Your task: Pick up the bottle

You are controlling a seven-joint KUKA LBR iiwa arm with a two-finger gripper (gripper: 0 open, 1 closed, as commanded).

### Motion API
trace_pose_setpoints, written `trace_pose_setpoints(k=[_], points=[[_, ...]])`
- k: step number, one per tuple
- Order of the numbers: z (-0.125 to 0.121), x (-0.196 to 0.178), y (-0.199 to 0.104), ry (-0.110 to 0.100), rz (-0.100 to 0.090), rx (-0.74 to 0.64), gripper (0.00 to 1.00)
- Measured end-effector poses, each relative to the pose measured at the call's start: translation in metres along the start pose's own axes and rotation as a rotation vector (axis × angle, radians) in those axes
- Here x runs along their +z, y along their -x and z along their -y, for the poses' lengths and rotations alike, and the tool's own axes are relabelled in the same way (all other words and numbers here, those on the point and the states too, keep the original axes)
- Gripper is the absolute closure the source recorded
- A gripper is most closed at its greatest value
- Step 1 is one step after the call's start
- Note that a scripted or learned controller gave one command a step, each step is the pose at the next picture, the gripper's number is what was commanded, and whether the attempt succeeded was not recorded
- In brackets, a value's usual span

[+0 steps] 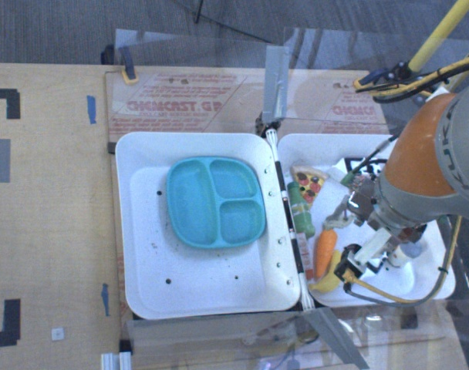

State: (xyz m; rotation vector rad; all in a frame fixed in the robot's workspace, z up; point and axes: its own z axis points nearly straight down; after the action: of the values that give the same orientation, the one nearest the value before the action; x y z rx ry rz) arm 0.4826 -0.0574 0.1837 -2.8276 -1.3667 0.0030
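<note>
One green bottle [301,213] is lying on its side in the right bin [331,154], stretched along that bin's left wall, about halfway down. A toy pizza slice [309,183] is resting just above its upper end, so close that I cannot tell whether the two are touching. An orange carrot [324,251] is lying below and slightly right of the bottle. A yellow item [325,284] is sitting under the carrot, too hidden to name. The gripper [346,216] is hanging over the middle of the right bin, near the carrot's top and apart from the bottle. Whether it is spread or closed, I cannot tell. Over in the left bin [142,268], a teal divided plate [216,203] is sitting flat.
</note>
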Motion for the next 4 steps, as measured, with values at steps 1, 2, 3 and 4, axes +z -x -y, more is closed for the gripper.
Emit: trace_pose_setpoints(k=[1, 2, 3, 4], points=[[-0.005, -0.25, 0.011, 0.0, 0.001, 0.301, 0.0], [0.018, -0.25, -0.029, -0.003, 0.003, -0.077, 0.0], [0.021, -0.25, -0.021, -0.004, 0.003, 0.044, 0.0], [0.011, -0.163, -0.008, -0.001, 0.001, -0.027, 0.0]])
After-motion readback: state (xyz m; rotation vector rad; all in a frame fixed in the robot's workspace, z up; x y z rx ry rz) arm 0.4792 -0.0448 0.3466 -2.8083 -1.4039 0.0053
